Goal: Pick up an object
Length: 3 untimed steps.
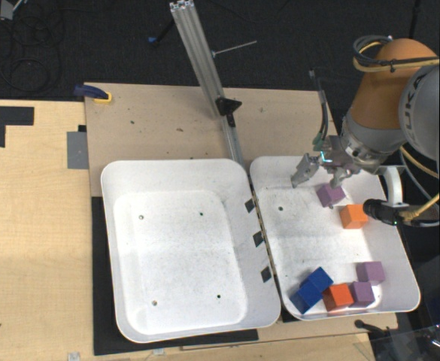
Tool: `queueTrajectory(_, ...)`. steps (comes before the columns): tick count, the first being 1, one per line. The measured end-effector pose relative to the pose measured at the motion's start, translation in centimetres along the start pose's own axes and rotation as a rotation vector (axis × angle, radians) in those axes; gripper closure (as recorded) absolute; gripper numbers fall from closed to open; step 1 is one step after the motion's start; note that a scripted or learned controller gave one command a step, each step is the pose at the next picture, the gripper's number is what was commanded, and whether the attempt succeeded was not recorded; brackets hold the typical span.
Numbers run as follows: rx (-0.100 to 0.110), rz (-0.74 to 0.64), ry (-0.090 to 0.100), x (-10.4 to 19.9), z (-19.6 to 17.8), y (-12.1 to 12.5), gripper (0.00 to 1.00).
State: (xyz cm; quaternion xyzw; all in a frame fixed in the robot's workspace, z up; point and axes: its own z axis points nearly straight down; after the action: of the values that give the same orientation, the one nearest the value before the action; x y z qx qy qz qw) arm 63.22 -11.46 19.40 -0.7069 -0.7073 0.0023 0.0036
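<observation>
Camera view: gripper (320, 177) hangs over the far edge of the right bin (298, 235), fingers spread, nothing between them. Purple block (330, 195) lies just beside it, toward the bin's near edge, not centred in the gap. Likely needs a short shift that way before closing.

My grey arm (419, 119) ran off the right edge, so its upper links were cut away. One finger of my gripper (322, 173) overlapped the top edge of the small purple cube (330, 196); I could not tell whether it touched. In the right white bin (302, 235), the blue block (312, 289), orange block (340, 297) and purple block (363, 293) crowded together, their contact unclear.
</observation>
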Motion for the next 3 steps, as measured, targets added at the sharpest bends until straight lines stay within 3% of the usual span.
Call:
queueTrajectory(1,-0.005,0.0,-0.001,0.0,-0.3,0.1,0.0)
queueTrajectory(3,-0.006,0.003,-0.001,-0.8,10.3,-0.5,0.0)
